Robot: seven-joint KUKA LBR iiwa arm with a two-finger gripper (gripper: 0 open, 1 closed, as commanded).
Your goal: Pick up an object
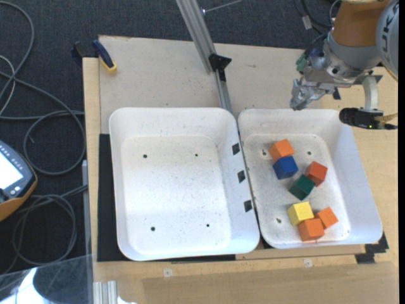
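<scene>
Seven little blocks down in the right bin (pixel 362 189), none in the left bin (pixel 171 189). Up top, an orange block (pixel 282 149) touching a blue block (pixel 285 167). Next to those, a red block (pixel 316 171) and a green block (pixel 302 187), close together. Near the front, a yellow block (pixel 300 212) squeezed against two more orange ones.

Gripper (pixel 308 97) up above the far edge of the right bin, over the worktop (pixel 158 75), holding nothing. Too small and blurry to tell if the jaws are spread or pressed together.

Probably light and hard, with flat smooth sides. Won't squash or break. Might slip if pinched on a corner.

Best to go for the orange block at the top. Free sides there. Pinch two flat sides across from each other, low and square.
</scene>
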